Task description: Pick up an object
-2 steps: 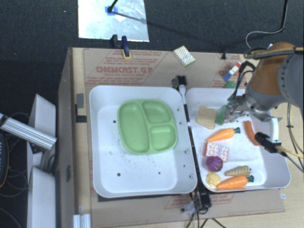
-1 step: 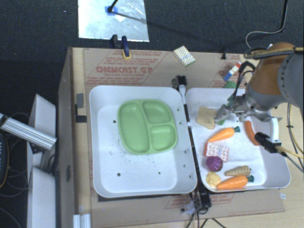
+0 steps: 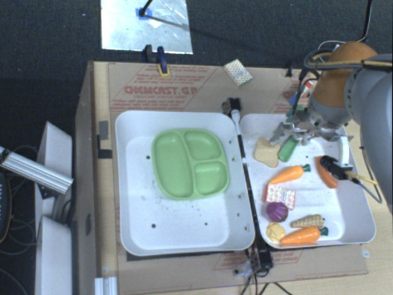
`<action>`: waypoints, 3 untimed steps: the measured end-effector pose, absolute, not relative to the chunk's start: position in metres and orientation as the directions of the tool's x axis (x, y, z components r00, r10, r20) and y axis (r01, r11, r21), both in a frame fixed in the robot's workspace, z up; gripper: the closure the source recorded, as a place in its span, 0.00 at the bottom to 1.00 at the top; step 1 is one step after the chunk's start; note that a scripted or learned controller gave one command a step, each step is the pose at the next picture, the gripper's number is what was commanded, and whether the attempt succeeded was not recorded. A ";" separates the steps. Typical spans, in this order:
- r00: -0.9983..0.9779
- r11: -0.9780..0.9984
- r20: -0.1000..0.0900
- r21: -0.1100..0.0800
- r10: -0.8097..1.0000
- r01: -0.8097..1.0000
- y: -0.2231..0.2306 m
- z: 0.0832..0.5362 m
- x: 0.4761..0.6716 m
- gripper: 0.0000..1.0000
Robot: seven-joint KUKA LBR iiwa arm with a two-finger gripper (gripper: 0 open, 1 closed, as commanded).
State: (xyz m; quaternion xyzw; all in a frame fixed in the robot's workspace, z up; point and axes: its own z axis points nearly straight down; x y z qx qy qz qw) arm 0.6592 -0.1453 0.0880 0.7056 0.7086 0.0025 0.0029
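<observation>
1. One camera sits fixed above the bench (image 3: pixel 184 82) and looks down at a slant.
2. It stands far enough back to take in both white bins, the left bin (image 3: pixel 132 226) and the right bin (image 3: pixel 356 217), with dark floor around the bench.
3. The bench's far edge lies toward the top of the view.
4. The arm (image 3: pixel 368 97) enters from the right side.
</observation>
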 end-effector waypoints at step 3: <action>-0.005 0.005 0.000 0.005 1.000 1.000 -0.143 0.088 0.670 0.00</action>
